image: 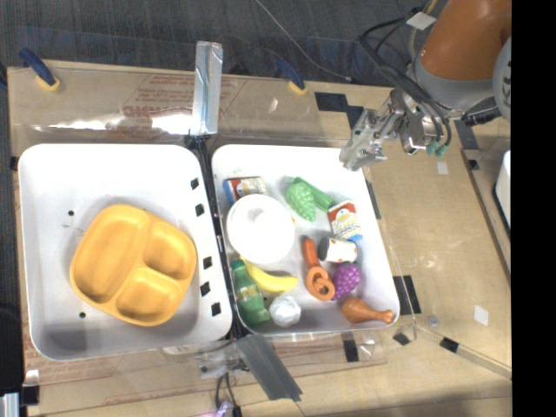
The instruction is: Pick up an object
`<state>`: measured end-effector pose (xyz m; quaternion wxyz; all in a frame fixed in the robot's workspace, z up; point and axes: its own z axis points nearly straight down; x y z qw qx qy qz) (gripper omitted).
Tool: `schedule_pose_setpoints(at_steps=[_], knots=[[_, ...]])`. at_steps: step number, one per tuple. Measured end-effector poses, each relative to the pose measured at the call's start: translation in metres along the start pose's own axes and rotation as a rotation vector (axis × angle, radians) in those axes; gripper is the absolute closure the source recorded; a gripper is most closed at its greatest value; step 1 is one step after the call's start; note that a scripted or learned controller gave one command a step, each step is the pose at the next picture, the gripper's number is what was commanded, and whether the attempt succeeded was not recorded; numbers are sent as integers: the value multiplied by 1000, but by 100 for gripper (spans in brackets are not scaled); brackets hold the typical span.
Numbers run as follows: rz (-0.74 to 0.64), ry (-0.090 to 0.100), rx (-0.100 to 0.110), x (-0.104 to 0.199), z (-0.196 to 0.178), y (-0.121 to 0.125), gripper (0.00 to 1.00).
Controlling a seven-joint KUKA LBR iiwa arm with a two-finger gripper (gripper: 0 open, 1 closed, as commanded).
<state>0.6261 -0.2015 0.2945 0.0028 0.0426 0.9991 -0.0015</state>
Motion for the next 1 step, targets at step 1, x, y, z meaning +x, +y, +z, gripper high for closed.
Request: schedule_pose_setpoints(at_steps=[1], knots=[[-132,11,-6,-11,100,40,100]])
